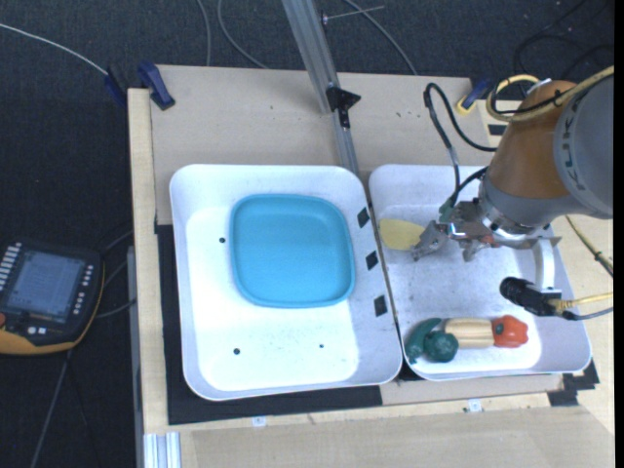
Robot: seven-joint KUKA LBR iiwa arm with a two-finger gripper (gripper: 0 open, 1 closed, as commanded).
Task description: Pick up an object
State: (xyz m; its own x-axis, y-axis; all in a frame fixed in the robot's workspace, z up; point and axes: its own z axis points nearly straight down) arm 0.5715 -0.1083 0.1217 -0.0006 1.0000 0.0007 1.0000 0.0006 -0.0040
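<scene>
Claw (450, 242) hanging low over the right bin (421, 181), fingers spread apart with nothing between them.

Going left to right: the left bin (195, 195) has a blue square plate (292, 250) sitting in it, well away from the action. Over in the right bin, a yellow object (399, 233) lies near the left wall, just beside the claw's left fingertip, can't really tell if they touch. Down along the front edge, well apart from the claw, there's a green round thing (432, 343), then a tan wooden stick (471, 333) with a red piece (509, 331) at its right end.
</scene>
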